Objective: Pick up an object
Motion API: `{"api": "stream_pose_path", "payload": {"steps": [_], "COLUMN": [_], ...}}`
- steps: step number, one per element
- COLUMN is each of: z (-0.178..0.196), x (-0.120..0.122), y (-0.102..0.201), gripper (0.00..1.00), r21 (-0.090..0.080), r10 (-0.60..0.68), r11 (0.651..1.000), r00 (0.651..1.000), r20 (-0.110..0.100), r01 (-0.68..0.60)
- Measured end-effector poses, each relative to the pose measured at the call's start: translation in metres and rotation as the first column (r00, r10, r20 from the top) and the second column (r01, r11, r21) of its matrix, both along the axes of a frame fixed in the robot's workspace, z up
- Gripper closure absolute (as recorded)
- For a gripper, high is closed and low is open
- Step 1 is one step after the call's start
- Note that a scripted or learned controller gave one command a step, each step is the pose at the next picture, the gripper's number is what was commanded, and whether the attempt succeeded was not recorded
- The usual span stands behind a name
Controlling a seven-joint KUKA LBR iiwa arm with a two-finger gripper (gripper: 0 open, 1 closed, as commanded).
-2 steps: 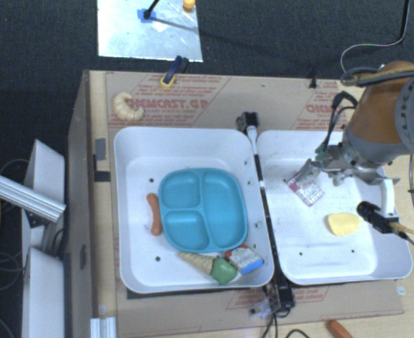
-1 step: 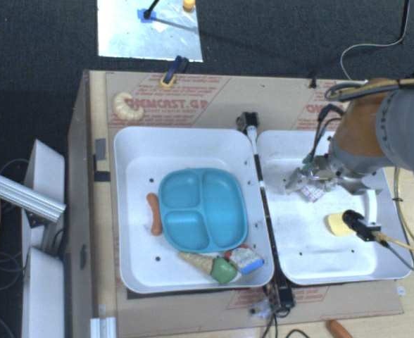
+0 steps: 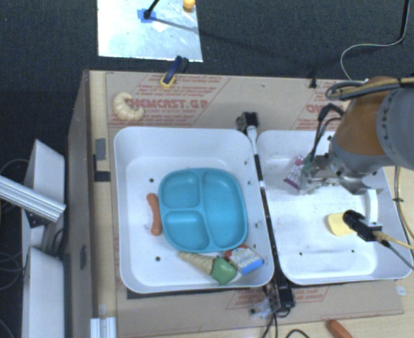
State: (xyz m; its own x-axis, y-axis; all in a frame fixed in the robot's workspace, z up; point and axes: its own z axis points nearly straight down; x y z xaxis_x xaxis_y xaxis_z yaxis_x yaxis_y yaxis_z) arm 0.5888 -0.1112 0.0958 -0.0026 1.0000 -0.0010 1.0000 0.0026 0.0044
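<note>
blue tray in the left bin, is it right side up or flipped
Right side up. The blue tray lies flat in the left bin with its three hollow sections facing the camera, nothing in them.

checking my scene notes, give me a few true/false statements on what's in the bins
1. The blue plate lies in the left bin. True.
2. The sausage lies on the plate. False: it lies on the bin floor, beside the plate's left edge.
3. The yellow block is in the right bin. True.
4. The arm reaches over the left bin. False: it is over the right bin.
5. The cone lies near the left bin's front wall. True.
</note>
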Motion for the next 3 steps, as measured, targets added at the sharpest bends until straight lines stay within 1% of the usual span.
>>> {"api": "stream_pose_path", "payload": {"steps": [1,2,3], "z": [-0.008,-0.008,-0.011], "x": [-0.030,-0.029,-0.077], "y": [-0.031,-0.030,-0.066], "gripper": [1.00,0.00,0.00], "r21": [0.000,0.001,-0.001], "r10": [-0.002,-0.001,-0.002], "r11": [1.000,1.000,1.000], "r00": [1.000,1.000,1.000], "r20": [-0.004,-0.003,-0.002], "r01": [0.002,0.001,0.002]}}
